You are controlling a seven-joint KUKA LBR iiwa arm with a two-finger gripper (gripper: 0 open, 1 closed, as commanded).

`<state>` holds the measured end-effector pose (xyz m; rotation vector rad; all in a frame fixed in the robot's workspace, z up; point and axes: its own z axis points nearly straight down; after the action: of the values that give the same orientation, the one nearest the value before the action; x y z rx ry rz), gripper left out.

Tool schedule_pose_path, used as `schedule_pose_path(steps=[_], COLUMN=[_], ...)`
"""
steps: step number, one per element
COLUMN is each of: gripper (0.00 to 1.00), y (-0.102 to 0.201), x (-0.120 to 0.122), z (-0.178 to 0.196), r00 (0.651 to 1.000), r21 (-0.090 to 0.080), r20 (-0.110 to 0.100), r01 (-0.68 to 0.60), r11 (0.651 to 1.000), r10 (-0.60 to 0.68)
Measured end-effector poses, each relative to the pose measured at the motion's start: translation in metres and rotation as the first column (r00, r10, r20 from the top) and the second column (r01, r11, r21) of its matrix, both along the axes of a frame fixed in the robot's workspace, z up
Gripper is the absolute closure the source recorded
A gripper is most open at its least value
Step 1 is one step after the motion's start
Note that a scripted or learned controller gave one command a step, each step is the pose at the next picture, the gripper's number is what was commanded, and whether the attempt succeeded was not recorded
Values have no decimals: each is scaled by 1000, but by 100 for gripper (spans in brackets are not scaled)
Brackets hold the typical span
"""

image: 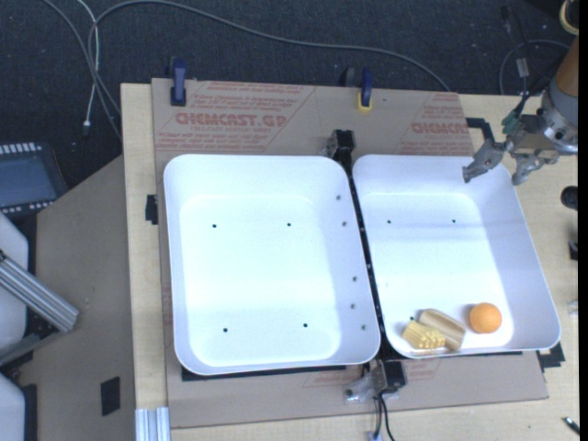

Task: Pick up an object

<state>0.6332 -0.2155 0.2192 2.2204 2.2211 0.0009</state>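
In the right bin (459, 246), near its front edge, lie an orange ball (485, 318), a tan bread-like roll (444, 322) and a yellow corn cob (424, 337). The roll and the corn touch each other; the ball sits a little to their right. My gripper (500, 170) hangs over the bin's far right corner, well away from the three objects. Its fingers (479, 167) are spread apart and hold nothing.
The left bin (266, 265) stands beside the right one, their rims meeting at the middle. A black clamp (342, 142) sits at the far end of that seam. Blue clips (177, 79) hold the board at the back.
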Motion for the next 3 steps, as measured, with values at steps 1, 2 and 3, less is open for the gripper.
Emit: schedule_pose_path(steps=[1,2,3], gripper=[0,0,0], y=[10,45,100], x=[-44,-123,-152], z=[-66,-74,-81], r00=[1000,1000,1000], r21=[2,2,2], r20=[-5,-4,-2], r01=[0,0,-3], r11=[1000,1000,1000], r10=[0,0,3])
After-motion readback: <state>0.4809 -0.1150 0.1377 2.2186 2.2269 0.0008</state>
